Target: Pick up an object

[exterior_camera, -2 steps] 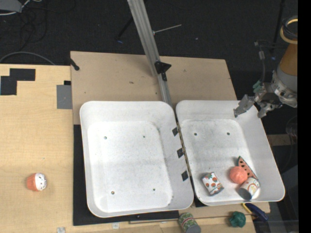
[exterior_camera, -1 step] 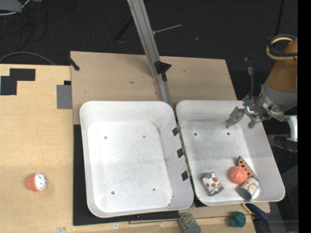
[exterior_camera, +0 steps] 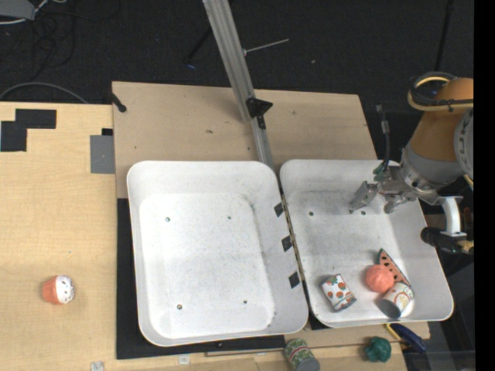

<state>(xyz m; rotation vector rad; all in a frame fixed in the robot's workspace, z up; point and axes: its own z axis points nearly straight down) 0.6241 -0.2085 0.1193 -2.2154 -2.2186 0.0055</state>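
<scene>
My gripper (exterior_camera: 376, 201) hangs over the far part of the right bin (exterior_camera: 325, 184), open, with nothing between its fingers (exterior_camera: 359, 200). The arm, with its orange band (exterior_camera: 448, 91), comes in from the right. Near the bin's front right corner lie a small white can with red and green print (exterior_camera: 337, 292), a pink-red ball (exterior_camera: 378, 278), an orange wedge with dark spots (exterior_camera: 391, 264) and a short cylinder with a dark end (exterior_camera: 397, 300). These things lie well in front of the gripper and apart from it.
The left bin (exterior_camera: 155, 184) sits beside the right one. An orange and white ball (exterior_camera: 58, 290) rests on the wooden top at far left. A patterned can (exterior_camera: 298, 354) and a green lump (exterior_camera: 377, 349) lie below the bins' front edge. A metal rail (exterior_camera: 232, 60) slants up behind.
</scene>
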